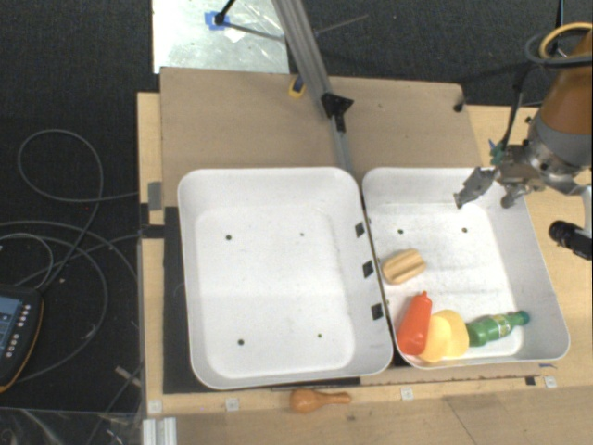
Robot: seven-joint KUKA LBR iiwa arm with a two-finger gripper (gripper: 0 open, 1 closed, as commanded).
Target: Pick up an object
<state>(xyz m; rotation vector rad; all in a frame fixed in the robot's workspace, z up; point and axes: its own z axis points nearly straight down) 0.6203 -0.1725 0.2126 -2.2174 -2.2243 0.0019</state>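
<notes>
Hovering hand (487, 191) open at right bin's (445, 213) far edge, toys near front rim

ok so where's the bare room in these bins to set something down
The left bin has bare floor wall to wall. In the right bin, the far half is bare, between the claw and the bread roll. Its near end is crowded: red bottle, yellow piece and green bottle sit bunched together.
</notes>
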